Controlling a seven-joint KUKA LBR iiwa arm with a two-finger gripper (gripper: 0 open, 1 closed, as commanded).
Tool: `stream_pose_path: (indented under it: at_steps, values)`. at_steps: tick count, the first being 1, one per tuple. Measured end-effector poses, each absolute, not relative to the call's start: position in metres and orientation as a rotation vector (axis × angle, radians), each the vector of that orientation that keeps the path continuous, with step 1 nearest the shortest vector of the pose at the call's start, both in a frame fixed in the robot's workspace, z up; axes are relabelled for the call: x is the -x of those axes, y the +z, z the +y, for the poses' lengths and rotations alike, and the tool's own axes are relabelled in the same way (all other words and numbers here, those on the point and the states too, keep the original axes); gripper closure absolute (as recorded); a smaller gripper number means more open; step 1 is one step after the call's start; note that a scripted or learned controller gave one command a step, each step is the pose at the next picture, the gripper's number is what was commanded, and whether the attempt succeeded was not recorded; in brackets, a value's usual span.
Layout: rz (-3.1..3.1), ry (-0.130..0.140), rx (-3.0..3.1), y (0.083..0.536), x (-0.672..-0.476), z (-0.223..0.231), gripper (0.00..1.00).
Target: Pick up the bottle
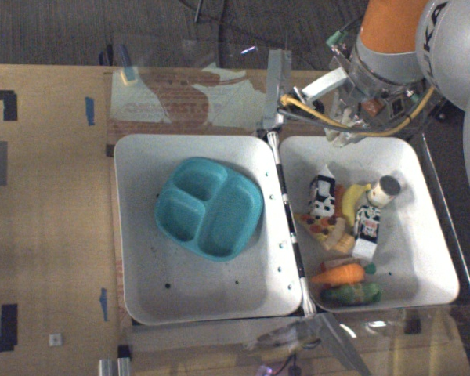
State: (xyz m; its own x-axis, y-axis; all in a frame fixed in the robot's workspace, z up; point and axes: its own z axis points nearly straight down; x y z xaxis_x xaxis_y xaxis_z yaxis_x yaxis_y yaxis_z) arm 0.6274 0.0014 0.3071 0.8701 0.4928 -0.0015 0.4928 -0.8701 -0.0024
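One cow-patterned bottle [369, 217] lies beside a curved yellow banana [352, 200].

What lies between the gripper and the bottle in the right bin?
In the camera view, only bare white bin floor lies between the gripper at the right bin's far rim and the cow-patterned bottle; the banana sits just left of that stretch.
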Motion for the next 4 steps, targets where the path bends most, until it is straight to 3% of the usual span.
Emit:
stream_pose_path:
  at_steps: [1,2,3,4]
  values:
    - [-0.783,0.006,3.040,0.351,-0.496,-0.059,1.00]
    - [-0.784,0.006,3.039,0.351,-0.496,-0.059,0.00]
    - [-0.784,0.006,3.039,0.351,-0.496,-0.059,0.00]
    - [-0.447,0.006,3.107,0.194,-0.492,-0.050,0.00]
